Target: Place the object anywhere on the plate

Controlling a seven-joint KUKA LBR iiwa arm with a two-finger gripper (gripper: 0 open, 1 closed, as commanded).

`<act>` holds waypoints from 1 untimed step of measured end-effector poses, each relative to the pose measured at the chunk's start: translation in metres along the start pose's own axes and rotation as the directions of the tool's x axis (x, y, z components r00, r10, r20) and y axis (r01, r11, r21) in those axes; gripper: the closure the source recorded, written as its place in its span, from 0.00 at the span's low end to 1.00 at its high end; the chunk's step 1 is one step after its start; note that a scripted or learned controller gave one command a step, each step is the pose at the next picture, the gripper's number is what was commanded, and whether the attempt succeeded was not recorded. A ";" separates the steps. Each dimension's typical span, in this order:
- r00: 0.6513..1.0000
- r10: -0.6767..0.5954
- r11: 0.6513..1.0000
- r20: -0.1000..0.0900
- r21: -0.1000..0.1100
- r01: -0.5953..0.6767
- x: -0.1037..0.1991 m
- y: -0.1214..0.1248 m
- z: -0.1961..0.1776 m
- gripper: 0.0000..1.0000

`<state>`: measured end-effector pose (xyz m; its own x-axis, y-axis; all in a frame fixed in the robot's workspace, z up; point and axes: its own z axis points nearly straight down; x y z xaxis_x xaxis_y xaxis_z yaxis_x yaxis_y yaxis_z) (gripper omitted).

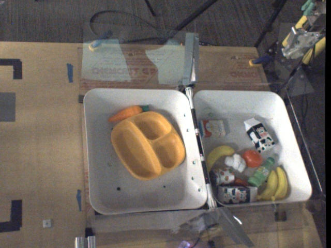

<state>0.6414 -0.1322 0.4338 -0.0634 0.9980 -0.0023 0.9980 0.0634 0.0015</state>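
Carrot (125,112) lay touching the plate's (148,144) far edge in the left bin (98,190), long axis along that rim; claw state I couldn't tell.

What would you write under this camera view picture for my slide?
Yellow plate and carrot in the left bin; toy groceries crowd the right bin.

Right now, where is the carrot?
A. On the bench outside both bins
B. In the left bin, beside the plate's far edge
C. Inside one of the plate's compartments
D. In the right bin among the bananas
B: the carrot lies in the left bin, along the far edge of the yellow plate, outside its compartments.
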 end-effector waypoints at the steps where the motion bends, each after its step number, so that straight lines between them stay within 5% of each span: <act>1: 0.950 -0.311 0.950 0.003 -0.005 0.311 -0.070 0.021 0.013 1.00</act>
<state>0.6672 -0.2009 0.4214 -0.3711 0.9286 -0.0055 0.9286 0.3711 0.0053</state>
